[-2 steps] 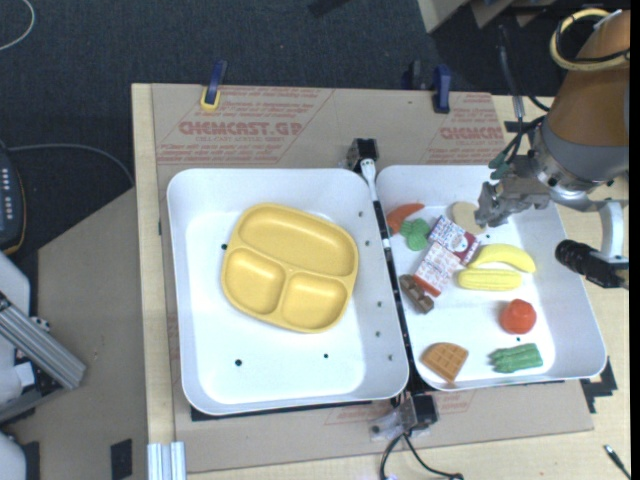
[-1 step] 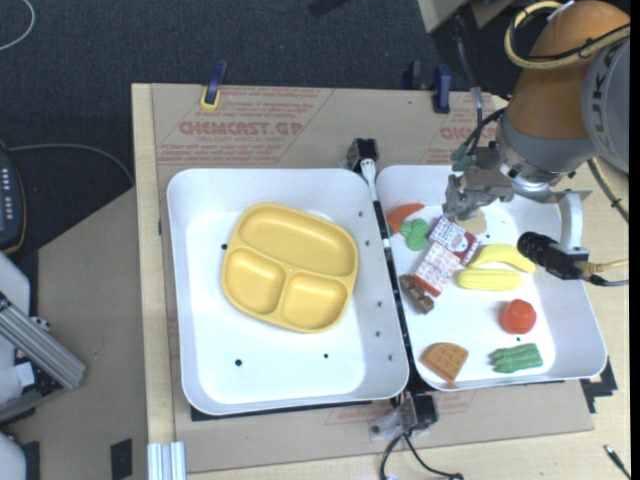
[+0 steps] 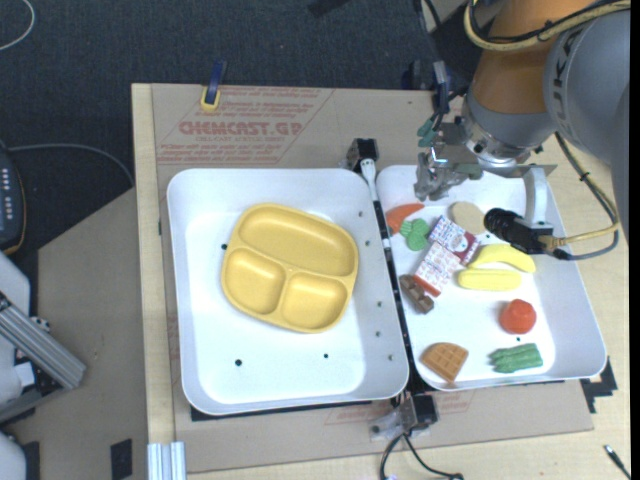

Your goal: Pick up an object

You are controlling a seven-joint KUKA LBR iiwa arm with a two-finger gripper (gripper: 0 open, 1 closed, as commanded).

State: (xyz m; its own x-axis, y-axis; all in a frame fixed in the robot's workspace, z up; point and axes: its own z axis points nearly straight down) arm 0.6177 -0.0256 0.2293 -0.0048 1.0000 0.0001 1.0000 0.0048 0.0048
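Over the bench (image 3: 150, 268), the task looks barely begun: nothing is lifted. Left bin (image 3: 190, 298) holds a yellow tray (image 3: 290, 266). Right bin (image 3: 580, 338) keeps the candidates lying loose: banana (image 3: 495, 270), packet (image 3: 440, 258), tomato (image 3: 517, 315), waffle (image 3: 445, 359), green pod (image 3: 516, 358). Arm (image 3: 530, 58) reaches in from the right, wrist bent down over that bin's far corner. Pincer (image 3: 437, 183) hangs low there; I cannot tell how it is set, and nothing shows in it.
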